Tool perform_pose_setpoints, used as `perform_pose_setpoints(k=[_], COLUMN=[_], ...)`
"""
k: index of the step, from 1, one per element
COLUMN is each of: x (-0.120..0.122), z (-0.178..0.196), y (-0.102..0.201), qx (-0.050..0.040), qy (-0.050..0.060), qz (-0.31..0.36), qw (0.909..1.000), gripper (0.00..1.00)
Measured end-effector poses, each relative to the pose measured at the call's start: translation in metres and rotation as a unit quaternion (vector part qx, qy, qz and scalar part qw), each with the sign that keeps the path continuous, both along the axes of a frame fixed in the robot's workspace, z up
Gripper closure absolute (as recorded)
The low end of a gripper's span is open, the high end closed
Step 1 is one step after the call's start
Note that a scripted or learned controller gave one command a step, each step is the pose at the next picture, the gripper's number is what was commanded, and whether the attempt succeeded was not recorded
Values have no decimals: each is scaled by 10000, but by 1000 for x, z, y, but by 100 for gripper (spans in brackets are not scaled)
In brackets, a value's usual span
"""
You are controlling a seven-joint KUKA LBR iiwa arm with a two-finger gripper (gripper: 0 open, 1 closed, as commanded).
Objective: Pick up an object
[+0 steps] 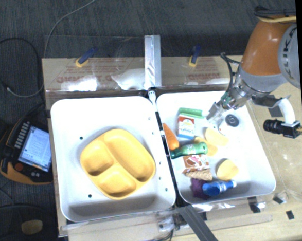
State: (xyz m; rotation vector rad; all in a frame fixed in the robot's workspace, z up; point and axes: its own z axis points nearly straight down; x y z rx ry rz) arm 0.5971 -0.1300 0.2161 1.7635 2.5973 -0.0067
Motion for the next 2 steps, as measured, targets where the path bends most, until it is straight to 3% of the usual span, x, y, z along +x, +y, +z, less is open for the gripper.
perform_pose_setpoints(k=[1,2], x=[0,-22], z=[0,-120], y=[0,-28], qx=[0,14], qy=[0,-37], qz=[-1,802], qw=[10000,9968], gripper=[0,0])
